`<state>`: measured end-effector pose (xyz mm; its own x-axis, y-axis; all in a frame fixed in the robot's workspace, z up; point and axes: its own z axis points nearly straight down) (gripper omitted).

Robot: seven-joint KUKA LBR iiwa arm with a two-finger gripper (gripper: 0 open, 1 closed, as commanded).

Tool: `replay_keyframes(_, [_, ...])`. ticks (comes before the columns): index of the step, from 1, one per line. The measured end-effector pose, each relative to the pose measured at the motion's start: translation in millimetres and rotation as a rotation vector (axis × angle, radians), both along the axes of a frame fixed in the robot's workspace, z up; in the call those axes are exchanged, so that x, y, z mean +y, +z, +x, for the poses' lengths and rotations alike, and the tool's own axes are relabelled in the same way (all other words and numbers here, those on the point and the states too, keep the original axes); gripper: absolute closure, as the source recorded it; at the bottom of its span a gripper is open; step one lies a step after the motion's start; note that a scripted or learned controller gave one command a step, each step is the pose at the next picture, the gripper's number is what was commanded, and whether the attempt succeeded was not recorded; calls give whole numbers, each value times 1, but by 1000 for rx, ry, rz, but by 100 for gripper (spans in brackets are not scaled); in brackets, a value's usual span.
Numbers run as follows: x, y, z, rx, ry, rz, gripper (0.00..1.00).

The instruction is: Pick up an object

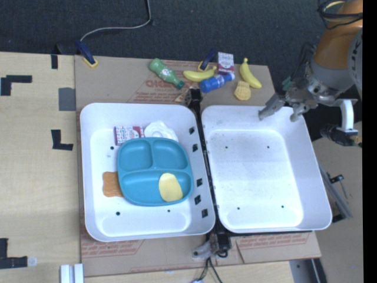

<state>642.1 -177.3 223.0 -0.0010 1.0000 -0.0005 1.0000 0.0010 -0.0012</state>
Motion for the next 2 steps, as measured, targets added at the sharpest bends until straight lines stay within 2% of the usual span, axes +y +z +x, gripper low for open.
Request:
replay_keyframes(1, [41, -122, 18, 4, 0, 2, 0])
replay_keyframes(2, [81, -137, -1, -2, 0, -1, 0])
